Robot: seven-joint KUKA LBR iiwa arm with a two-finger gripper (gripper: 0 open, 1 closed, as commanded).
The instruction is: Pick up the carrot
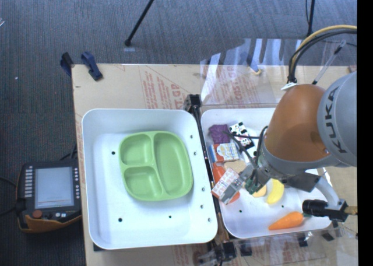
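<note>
- The gripper (232, 186) was seen low over the left part of the right bin (233, 231), at the end of the big grey and orange arm (303, 133).
- Whether it was spread or pressed together could not be told.
- A red thing (220, 173) was seen just under the gripper, but a hold on it could not be made out.
- A yellow banana (275, 192) was seen just to the right of the gripper.
- The carrot (287, 221) was seen lying flat near the front edge of the right bin, apart from the gripper.
- A purple thing (219, 133) and a small box (226, 152) were seen behind the gripper, in the same bin.
- A green plate (155, 164) with three parts was seen in the middle of the left bin (99, 212).
- A small screen (51, 192) was seen on the floor, left of the bench (140, 87).
</note>
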